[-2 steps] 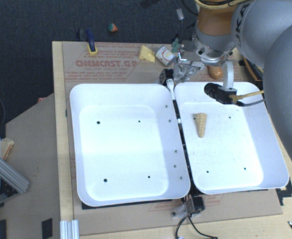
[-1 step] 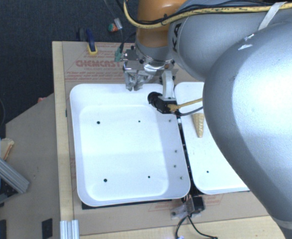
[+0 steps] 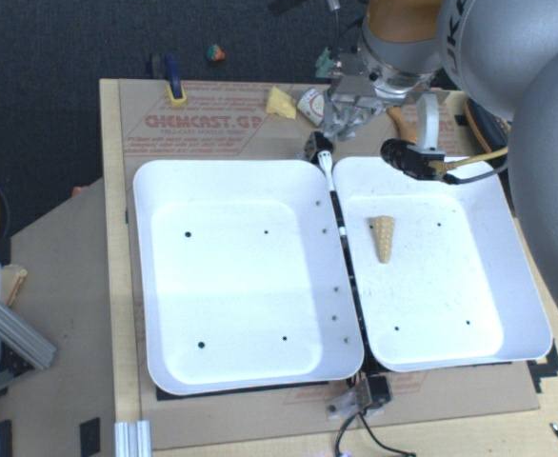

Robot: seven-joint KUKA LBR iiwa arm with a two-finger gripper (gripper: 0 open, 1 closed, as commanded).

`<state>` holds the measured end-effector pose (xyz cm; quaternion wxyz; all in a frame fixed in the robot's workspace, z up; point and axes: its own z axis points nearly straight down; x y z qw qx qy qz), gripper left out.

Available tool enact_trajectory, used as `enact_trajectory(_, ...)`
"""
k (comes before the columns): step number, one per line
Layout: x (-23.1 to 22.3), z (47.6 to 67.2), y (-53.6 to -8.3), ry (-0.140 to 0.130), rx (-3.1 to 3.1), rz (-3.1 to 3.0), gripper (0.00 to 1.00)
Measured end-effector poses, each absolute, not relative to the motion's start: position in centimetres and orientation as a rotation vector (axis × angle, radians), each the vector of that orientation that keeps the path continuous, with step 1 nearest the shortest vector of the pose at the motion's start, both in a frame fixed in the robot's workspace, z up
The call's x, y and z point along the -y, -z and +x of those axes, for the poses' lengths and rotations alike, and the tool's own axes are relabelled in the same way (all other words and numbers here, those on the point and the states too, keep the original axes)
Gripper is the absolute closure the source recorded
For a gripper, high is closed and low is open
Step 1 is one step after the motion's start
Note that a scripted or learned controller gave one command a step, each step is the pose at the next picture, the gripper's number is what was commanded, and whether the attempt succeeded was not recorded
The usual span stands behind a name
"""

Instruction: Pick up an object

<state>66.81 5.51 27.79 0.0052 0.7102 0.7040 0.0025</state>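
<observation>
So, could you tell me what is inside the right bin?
One tan cone lies on the right bin's floor, clear of the walls. The arm covers the bin's far right corner, so anything there is hidden.

There are two white bins, one left (image 3: 231, 284) and one right (image 3: 450, 298). The right bin holds one cone (image 3: 383, 238). One yellow scrap (image 3: 281, 104) lies on the far desk (image 3: 212, 127).
</observation>
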Motion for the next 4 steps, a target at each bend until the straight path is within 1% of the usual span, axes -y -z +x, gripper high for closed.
enact_trajectory(1, -8.2, 53.0, -18.1, 0.023, -2.233, 2.232, 1.0)
enact_trajectory(2, -11.3, 54.1, -42.8, -0.028, -2.219, 2.209, 1.0)
enact_trajectory(3, -16.8, 51.8, -35.0, 0.012, -2.233, 2.219, 1.0)
enact_trajectory(4, -21.6, 47.6, -33.7, 0.007, -2.233, 2.217, 1.0)
